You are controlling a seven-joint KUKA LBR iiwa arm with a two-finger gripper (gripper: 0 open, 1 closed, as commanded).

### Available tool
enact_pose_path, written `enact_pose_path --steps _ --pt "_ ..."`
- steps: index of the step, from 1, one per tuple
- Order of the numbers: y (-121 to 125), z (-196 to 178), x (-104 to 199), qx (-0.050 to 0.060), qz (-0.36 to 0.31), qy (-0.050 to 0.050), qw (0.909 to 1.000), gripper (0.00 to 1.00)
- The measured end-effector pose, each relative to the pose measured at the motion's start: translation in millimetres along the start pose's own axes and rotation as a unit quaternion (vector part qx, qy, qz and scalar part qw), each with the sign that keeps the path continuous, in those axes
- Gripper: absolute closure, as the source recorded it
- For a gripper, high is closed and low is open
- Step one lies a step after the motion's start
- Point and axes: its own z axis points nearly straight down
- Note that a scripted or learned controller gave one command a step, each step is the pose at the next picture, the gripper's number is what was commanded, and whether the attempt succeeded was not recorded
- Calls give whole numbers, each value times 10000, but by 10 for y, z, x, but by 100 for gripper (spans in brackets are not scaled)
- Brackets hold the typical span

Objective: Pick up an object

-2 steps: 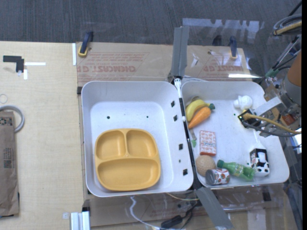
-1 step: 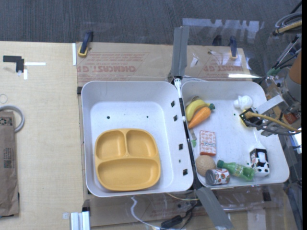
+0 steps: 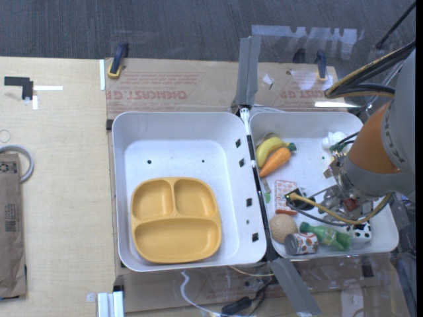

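Gripper [image 3: 345, 207] was low in the right bin [image 3: 310, 127] among the green bottle [image 3: 327, 235] and die [image 3: 360, 232]; finger state indiscernible, nothing visibly lifted, so the pick remained undone

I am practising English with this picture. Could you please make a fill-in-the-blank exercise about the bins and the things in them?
1. The yellow plate lies in the ____ bin.
2. The plate has ____ compartments.
3. The carrot touches the yellow ____.
4. The arm reaches over the ____ bin.

Missing words: left; three; banana; right
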Motion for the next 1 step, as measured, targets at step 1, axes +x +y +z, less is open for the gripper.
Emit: enact_pose_path --steps 1 --pt "578 226 -259 56 -27 30 10000 100"
